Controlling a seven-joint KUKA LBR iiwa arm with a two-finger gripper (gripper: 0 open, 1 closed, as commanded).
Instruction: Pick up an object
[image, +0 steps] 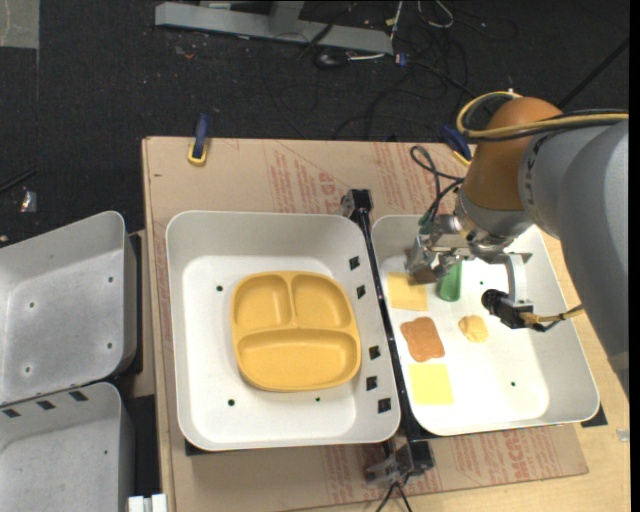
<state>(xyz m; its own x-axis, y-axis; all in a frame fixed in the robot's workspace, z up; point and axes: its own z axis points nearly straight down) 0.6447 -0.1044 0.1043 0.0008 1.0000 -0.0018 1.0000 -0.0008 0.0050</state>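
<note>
Yellow square (431, 383), nearest the lower edge, right bin (560, 400). Jaws (432, 262): spread or closed, cannot tell; poised over green object (448, 282), beside pale yellow slice (406, 292). Outward: brown piece (423, 339), small yellow lump (473, 328). Left bin (190, 330): yellow divided tray (296, 331).
</note>
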